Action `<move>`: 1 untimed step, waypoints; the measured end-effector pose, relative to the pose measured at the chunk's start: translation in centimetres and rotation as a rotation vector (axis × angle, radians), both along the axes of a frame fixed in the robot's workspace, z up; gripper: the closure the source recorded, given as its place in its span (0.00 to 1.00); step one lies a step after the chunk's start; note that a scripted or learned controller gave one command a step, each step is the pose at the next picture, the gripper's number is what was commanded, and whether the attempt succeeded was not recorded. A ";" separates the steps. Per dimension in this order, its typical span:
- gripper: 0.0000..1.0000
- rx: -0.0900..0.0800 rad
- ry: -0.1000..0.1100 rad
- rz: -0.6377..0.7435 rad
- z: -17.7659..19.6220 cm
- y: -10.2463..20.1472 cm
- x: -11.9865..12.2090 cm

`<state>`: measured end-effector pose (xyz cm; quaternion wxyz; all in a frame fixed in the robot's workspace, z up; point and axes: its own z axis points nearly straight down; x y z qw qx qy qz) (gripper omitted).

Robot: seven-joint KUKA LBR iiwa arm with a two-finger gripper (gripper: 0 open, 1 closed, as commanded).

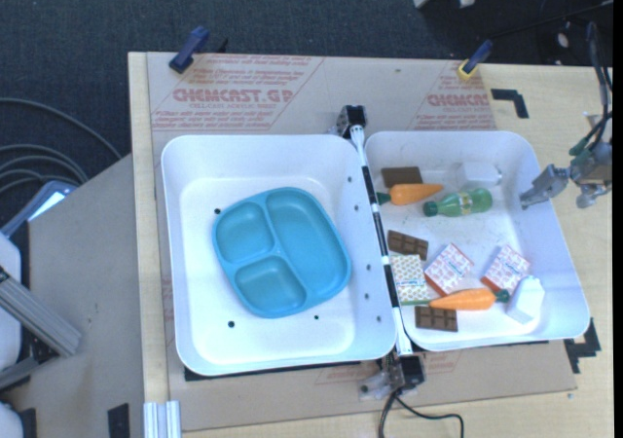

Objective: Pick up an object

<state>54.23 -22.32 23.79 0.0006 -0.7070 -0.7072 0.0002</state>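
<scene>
While I scan from above, I see the desk (pixel 292 86) as a pale board on dark carpet, two white bins side by side. Left bin (pixel 195 329) carries a blue divided plate (pixel 282 251) with bare floor around it. Right bin (pixel 565 271) is crowded: two carrots (pixel 414 194) (pixel 462 301), green bottle (pixel 458 202), chocolate bars, small packets. Gripper (pixel 545 188) hovers at that bin's right rim, grasping nothing; open or clenched, I cannot tell.

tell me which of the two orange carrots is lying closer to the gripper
The orange toy carrot beside the green bottle, toward the bin's far end, lies nearer the gripper. The other carrot sits at the near end.
</scene>
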 end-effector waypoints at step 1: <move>0.00 0.001 0.000 0.001 -7.4 3.1 5.7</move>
